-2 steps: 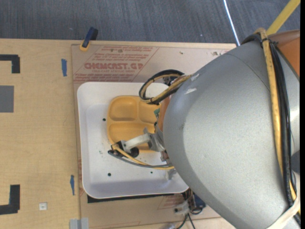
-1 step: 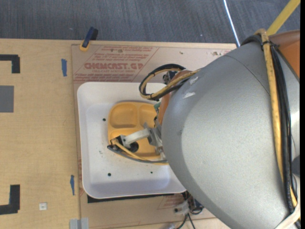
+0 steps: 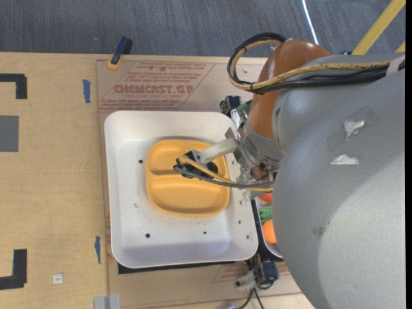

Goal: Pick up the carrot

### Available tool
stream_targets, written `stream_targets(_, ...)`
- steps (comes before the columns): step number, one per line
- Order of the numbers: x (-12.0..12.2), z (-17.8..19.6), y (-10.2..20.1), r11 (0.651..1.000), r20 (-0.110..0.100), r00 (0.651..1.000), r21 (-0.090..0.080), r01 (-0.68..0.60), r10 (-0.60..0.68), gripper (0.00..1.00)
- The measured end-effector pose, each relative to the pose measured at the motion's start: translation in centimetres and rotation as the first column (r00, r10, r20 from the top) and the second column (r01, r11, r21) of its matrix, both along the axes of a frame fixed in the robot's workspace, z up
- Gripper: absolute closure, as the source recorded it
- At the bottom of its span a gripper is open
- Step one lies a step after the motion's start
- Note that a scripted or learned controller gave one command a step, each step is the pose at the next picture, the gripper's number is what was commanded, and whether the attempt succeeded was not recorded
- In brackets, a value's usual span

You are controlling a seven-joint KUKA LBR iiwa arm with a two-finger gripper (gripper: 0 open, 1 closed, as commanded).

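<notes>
The gripper (image 3: 248,170) hangs over the left bin's (image 3: 119,192) right rim beside a yellow plate (image 3: 172,198), carrot (image 3: 269,232) nearby; open or closed, cannot tell

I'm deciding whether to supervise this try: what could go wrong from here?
The orange piece, possibly the carrot, sits mostly hidden under the arm, so a grasp would be hard to check. It also hangs close to the yellow divided plate in the left bin and could bump it.
</notes>
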State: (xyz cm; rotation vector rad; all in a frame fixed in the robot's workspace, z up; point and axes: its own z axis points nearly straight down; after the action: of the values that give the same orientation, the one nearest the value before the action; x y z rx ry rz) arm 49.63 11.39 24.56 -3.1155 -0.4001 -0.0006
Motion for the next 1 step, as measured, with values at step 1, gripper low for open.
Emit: stream_targets(1,-1.66,4.32,-1.80,0.999,0.001,0.999,-0.001,0.052,-0.052,1.00)
